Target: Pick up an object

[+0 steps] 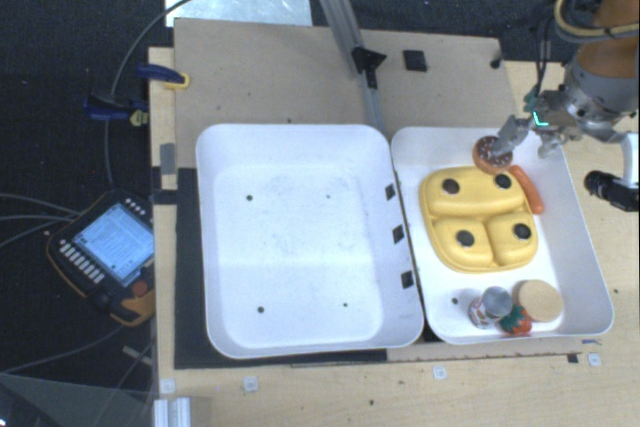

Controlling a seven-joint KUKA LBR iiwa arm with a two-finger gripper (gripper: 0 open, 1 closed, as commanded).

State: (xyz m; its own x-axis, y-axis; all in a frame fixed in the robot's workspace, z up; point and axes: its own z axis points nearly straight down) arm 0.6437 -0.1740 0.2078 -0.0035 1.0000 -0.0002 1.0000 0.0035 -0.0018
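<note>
Hand [528, 135] over right bin's [590, 275] far edge, fingers spread wide, holding nothing. Brown ring [491, 153] lies just beside it, at yellow tray's [478, 218] far corner. Orange piece [528, 189] touches tray's right side.

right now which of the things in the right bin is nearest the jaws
The small brown round piece at the bin's far edge, just above the yellow tray. The orange piece lies a little further off, and the tan disc sits at the near edge.
</note>
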